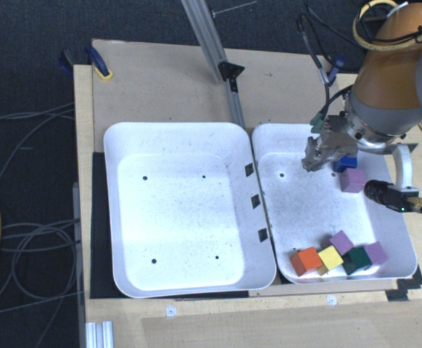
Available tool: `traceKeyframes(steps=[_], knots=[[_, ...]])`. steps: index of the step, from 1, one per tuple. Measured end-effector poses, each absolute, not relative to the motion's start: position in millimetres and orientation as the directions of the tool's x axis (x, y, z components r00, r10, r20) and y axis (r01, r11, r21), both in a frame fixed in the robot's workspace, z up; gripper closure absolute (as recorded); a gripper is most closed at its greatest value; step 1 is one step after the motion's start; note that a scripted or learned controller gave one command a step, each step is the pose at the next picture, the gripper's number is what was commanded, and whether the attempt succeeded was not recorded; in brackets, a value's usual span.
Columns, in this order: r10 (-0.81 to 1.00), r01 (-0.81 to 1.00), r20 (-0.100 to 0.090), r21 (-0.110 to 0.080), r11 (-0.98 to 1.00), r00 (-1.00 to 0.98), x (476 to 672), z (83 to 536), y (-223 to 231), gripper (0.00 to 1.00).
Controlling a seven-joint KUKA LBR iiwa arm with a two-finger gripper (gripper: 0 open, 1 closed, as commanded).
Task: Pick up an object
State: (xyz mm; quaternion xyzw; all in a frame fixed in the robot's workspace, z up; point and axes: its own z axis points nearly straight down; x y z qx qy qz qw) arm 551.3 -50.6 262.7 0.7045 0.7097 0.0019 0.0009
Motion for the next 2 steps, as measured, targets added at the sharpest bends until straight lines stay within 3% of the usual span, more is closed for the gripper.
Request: traceKeyframes(steps=[1,2], knots=[[1.0,1.0,0.001,0.003,0.007,-0.007,575.6,260.4,-1.1,1.0],[1.0,1.0,0.002,0.003,0.006,-0.006,585.3,264.4,46.9,1.0]])
